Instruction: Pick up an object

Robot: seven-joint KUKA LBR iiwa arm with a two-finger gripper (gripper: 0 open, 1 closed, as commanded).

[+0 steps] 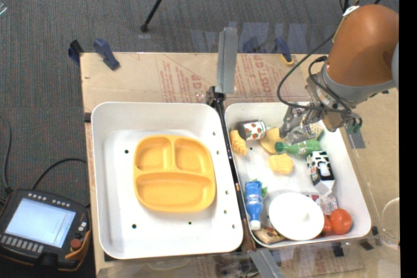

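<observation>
Right, I see gripper (301, 129) low over right bin (360, 195), upper part, above green bottle (298, 148). Can't tell pincer state. Yellow tray (174, 173) sits in left bin (107, 205).

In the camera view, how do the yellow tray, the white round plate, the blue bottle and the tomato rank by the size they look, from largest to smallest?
1. Yellow tray, by far the largest.
2. White round plate.
3. Blue bottle, long but thin.
4. Tomato, the smallest, though the plate may hide a part of it.
</observation>
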